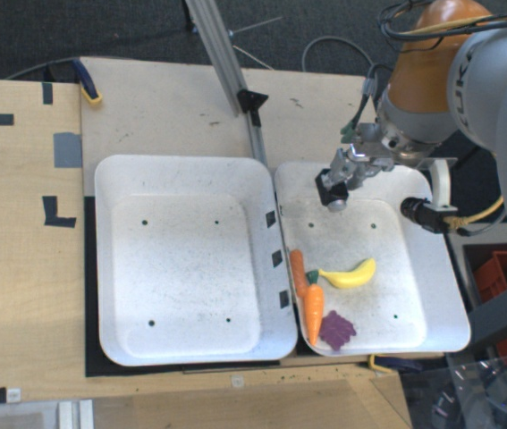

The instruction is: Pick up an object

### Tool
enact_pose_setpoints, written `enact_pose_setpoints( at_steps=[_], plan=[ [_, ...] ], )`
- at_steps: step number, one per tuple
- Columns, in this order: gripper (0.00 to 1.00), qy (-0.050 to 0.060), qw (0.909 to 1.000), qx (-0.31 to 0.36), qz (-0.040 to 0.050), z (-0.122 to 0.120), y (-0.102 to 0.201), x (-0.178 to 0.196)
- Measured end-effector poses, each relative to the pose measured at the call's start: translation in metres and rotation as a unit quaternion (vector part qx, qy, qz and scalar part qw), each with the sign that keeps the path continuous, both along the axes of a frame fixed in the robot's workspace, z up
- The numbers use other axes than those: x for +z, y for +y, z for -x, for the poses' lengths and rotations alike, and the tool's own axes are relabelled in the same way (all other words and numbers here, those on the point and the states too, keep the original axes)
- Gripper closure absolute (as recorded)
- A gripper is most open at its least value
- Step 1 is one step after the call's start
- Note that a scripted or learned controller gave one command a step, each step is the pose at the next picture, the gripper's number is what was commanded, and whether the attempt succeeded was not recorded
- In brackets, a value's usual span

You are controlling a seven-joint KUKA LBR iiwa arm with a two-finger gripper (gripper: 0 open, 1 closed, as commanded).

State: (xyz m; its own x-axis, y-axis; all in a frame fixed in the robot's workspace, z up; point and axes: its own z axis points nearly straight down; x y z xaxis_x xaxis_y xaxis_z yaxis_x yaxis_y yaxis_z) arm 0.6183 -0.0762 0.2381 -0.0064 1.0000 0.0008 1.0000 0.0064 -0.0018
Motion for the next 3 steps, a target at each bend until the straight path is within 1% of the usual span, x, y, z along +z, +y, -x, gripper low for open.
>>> enact_pose_setpoints(
  at_steps=[1,2,3],
  plan=[
    [1.00,0.001,1.0000,0.000,-0.0001,-0.003,0.054,-0.013],
    [1.00,-0.001,1.0000,0.000,-0.0006,-0.010,0.106,-0.002],
    [1.00,0.000,1.0000,0.000,-0.0004,-0.012,0.160,-0.002]
  ],
)
